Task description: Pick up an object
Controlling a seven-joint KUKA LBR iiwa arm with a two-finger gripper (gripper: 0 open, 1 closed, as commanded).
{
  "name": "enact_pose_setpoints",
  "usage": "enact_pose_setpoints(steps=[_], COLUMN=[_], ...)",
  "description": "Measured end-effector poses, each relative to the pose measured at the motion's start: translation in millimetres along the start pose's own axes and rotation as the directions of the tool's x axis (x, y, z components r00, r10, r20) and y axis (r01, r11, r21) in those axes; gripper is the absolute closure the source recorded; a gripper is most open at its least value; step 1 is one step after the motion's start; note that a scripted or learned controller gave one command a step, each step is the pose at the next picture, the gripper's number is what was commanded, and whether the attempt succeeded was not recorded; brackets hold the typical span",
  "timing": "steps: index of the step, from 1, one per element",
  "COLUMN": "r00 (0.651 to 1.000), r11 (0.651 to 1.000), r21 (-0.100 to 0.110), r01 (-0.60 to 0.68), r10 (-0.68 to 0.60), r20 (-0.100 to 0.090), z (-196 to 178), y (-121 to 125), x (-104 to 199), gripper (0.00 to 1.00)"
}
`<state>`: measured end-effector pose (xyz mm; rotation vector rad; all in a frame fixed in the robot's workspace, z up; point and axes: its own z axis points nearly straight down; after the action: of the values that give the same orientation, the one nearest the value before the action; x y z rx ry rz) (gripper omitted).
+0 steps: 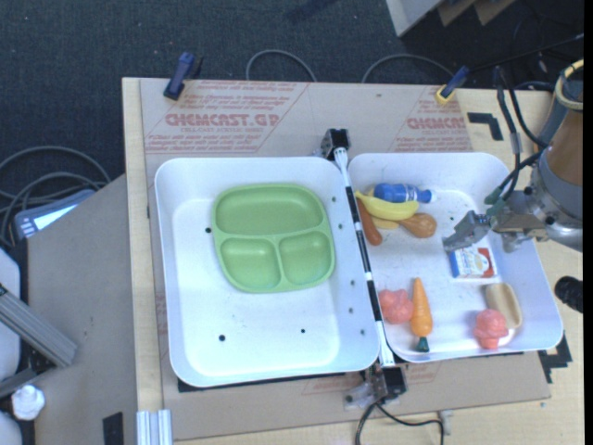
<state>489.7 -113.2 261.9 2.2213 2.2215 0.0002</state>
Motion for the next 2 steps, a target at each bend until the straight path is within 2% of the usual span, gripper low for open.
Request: enact_pose_setpoints(steps=[1, 2], r00=[1.0, 1.0], r11=[1.0, 1.0], r21=[0.002, 0.002], r01=[-0.001, -0.001], r10=[0.001, 0.001], r20=[-0.001, -0.001], z=[135.5, 177.7], y=[4.2, -11.1], x=[16.3, 22.0], gripper=[0.0, 0.0])
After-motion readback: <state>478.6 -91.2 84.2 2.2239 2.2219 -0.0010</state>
